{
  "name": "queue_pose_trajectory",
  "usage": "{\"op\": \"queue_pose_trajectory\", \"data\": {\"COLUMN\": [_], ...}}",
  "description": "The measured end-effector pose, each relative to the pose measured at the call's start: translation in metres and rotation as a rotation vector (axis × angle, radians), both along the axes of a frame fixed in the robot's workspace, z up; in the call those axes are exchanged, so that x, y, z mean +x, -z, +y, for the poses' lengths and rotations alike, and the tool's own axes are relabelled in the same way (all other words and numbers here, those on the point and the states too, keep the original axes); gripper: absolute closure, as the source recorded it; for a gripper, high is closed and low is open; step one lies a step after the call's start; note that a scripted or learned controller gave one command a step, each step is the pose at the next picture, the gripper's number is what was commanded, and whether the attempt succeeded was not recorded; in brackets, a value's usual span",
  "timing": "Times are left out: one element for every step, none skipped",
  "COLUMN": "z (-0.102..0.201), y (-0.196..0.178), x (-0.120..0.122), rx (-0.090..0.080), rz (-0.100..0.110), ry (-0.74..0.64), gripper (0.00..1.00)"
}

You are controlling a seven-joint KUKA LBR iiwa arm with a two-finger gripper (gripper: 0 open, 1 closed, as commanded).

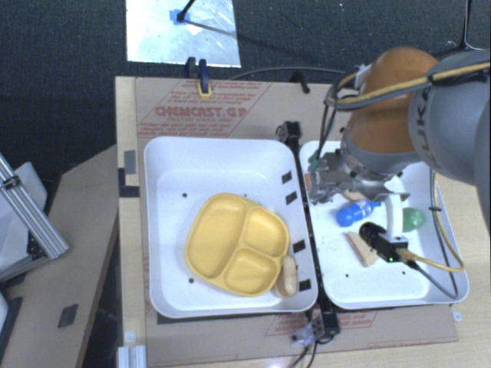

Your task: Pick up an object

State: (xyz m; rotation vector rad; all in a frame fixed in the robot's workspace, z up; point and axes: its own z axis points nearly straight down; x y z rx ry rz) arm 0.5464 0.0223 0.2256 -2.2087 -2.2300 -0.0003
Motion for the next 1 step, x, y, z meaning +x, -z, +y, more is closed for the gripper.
{"op": "queue_pose_trajectory", "data": {"z": [0.0507], "y": [-0.0013], "x": [-0.0085], "rx": [0.0], "rz": [-0.001], "ry": [-0.001], "gripper": [1.0]}}
